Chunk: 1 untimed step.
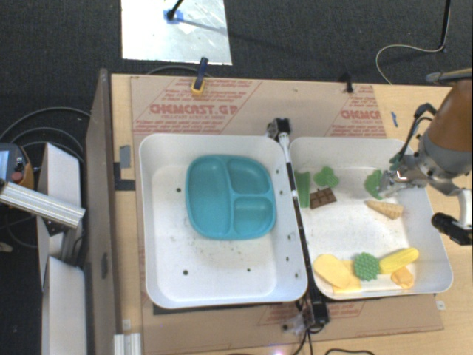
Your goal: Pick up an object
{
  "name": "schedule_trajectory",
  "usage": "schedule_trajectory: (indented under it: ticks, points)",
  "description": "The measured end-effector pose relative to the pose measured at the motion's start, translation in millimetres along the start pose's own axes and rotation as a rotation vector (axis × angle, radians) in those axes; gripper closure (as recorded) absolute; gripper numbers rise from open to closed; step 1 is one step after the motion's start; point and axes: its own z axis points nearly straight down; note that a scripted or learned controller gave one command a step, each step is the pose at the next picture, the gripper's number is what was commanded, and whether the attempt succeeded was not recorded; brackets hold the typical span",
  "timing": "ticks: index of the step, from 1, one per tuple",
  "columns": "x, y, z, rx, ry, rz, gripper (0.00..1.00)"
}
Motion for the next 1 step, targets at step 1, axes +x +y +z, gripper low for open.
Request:
schedule_trajectory:
  ticks: [1]
  points:
    - [0.0, 2.2, -8.9, -0.003, -0.001, -0.003, 1.00]
